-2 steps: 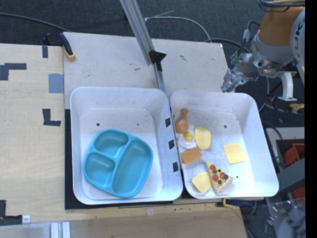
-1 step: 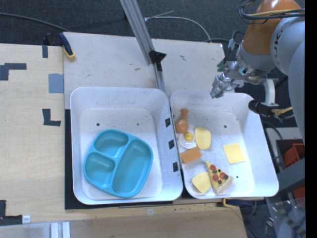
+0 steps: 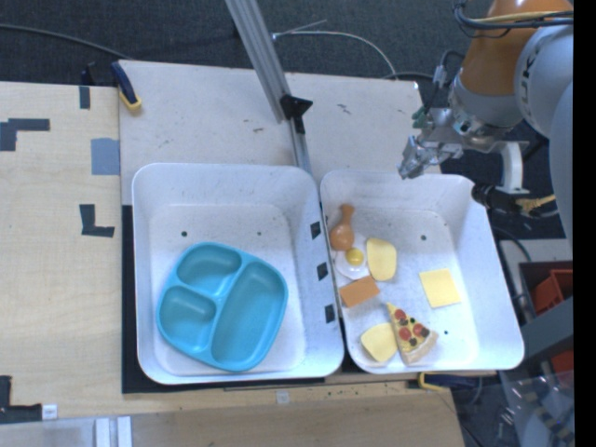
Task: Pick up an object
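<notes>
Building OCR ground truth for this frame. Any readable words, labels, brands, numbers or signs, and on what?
None: no word, number, brand or sign can be read in the camera view.
The grey tape patches on the bench bear no print.
The blue divided plate in the left bin bears no lettering.
The toy food in the right bin, such as the pizza slice, is unlabelled.
The arm's orange band shows no legible marking.

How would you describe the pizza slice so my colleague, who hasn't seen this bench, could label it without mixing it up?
Look in the right bin, the one holding toy food, and go to its near edge. The pizza slice lies there beside a pale yellow piece. It is the one triangular item, with red and dark toppings, while its neighbours are plain yellow or orange.
</notes>
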Motion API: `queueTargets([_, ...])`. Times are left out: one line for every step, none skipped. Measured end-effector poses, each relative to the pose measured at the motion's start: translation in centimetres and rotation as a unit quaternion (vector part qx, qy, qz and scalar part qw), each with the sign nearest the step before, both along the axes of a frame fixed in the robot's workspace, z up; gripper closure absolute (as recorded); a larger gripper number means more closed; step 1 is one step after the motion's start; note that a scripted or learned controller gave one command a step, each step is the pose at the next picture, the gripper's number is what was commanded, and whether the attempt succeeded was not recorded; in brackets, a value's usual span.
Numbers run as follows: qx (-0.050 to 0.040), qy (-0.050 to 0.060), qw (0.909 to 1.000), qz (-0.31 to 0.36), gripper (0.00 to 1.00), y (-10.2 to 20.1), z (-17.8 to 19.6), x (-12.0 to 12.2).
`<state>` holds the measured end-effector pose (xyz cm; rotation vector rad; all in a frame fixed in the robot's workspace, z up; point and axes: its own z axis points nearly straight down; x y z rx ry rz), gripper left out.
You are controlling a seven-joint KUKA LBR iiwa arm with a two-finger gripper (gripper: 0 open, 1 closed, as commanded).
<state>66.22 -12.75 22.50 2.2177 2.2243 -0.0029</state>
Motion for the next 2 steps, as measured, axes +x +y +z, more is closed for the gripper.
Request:
queueTargets([-0.0002,-0.001,1.0,0.001,1.0,0.0,1.0,0.0])
queueTargets([0.0002,-0.004,1.0,-0.001,1.0,-0.3,9.7,-0.9])
